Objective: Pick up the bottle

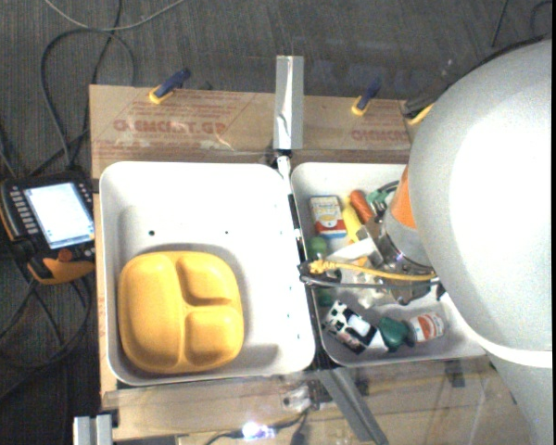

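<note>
The bottle (pixel 415 329) lies on its side near the front of the right bin (pixel 308 185), with a green end pointing left and a red and white label. My gripper (pixel 397 279) hangs over the middle of that bin, just behind the bottle and mostly hidden under the grey arm and its orange band. A yellow cable runs left from the wrist. Nothing shows held by the gripper.
The right bin also holds a small carton (pixel 327 215), an orange item (pixel 360 206), a black and white toy (pixel 348 325) next to the bottle and green pieces. A yellow divided plate (pixel 181 309) lies in the left bin (pixel 195 179). A pendant (pixel 51 216) sits far left.
</note>
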`<state>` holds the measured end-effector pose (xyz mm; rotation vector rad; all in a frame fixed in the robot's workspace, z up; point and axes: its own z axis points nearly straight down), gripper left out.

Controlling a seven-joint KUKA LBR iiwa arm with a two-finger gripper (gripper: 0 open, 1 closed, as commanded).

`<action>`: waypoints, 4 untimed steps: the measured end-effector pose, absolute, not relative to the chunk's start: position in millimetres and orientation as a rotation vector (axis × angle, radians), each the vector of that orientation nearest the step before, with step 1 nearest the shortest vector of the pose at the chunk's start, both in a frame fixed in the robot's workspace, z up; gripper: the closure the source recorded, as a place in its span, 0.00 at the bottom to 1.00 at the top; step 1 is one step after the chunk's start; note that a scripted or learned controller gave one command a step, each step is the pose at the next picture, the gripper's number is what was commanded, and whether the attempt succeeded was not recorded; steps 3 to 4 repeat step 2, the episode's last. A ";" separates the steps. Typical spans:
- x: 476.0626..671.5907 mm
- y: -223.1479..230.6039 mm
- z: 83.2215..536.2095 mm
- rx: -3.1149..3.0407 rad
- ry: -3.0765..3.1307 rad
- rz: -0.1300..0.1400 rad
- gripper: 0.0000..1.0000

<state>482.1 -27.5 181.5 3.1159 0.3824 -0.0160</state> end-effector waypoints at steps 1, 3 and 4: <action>482.1 -27.5 181.6 3.116 0.382 -0.016 0.00; 483.7 22.0 136.7 3.085 0.441 -0.002 0.00; 483.7 22.0 136.7 3.085 0.441 -0.002 0.00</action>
